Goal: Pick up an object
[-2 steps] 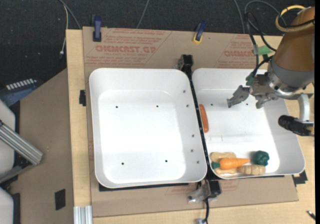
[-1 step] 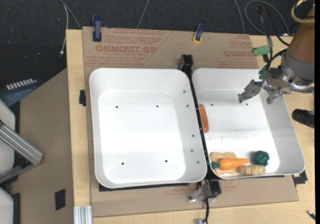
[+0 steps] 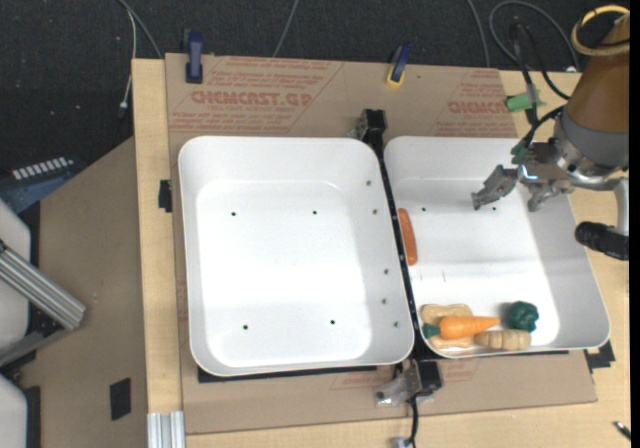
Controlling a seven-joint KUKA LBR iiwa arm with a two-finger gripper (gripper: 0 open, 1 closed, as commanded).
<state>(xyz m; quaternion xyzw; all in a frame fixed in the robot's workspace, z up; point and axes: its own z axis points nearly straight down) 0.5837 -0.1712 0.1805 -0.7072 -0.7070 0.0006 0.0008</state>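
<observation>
Toward the upper right of the frame, the gripper (image 3: 515,188) hangs over the far part of the right bin (image 3: 560,266), its two dark fingers (image 3: 490,192) spread apart with nothing between them. It sits well away from anything it could lift, so this looks like a pause above the bin before a target is approached, though that is only a guess from its height and bare jaws. The things to choose from lie low in the frame, gathered at the near edge of that bin, probably because the tray's sloped wall lets loose items settle there. A toy carrot (image 3: 466,326), bright orange and tapering to the right, rests across a pale, rounded piece (image 3: 440,314); just below it is a tan, lumpy piece (image 3: 503,340), and beside its tip a small dark green knob (image 3: 521,315). These four touch or nearly touch, which could make a clean grasp of one awkward. Apart from them, an orange stick (image 3: 408,236), thin and upright in the picture, lies pressed along the bin's left wall by the divider; its closeness to the wall may leave little room for a finger. At the left of the frame sits the left bin (image 3: 290,256), white and shallow like its neighbour.
</observation>
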